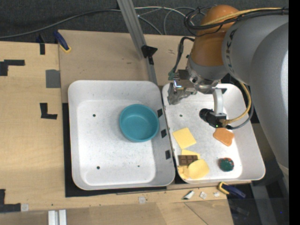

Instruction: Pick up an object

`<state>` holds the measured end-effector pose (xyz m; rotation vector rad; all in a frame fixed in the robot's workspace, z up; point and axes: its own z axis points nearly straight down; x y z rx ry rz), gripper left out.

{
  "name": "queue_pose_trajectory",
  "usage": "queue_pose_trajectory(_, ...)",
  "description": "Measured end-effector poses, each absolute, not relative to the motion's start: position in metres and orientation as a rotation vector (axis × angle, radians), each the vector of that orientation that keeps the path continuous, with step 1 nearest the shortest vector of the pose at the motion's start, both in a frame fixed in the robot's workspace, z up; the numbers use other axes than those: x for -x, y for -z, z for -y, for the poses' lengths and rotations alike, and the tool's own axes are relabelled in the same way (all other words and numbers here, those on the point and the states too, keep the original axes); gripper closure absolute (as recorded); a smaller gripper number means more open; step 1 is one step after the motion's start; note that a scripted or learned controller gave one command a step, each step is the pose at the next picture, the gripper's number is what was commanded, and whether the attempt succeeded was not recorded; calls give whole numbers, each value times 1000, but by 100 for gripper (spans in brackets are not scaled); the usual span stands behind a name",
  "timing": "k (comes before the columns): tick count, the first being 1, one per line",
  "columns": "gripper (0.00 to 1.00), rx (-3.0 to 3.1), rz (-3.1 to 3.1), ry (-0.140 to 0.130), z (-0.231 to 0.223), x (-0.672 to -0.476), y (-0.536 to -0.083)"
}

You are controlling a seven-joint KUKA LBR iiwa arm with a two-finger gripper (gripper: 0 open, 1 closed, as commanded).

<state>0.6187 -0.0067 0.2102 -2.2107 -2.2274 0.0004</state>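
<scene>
My gripper (176, 93) hangs over the far left corner of the right bin (248, 146), with nothing visible between its fingers. In that bin lie a yellow square slice (184, 137), a brown block (187, 160) on a pale yellow piece (197, 169), an orange chunk (223, 136) and a small dark green ball (226, 164). All of them sit nearer the front of the bin than the gripper. A blue bowl (138, 122) stands upright in the left bin (84, 139), to the gripper's left.
A slanted metal post (136, 29) rises behind the left bin. Cables (154, 13) loop across the dark back edge of the bench. A black part with a green light (212, 116) hangs from the wrist over the right bin.
</scene>
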Motion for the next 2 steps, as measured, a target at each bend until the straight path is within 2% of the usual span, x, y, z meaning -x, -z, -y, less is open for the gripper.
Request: queue_pose_trajectory(2, 100, 2212, 2228, 0, -93, -600, -231)
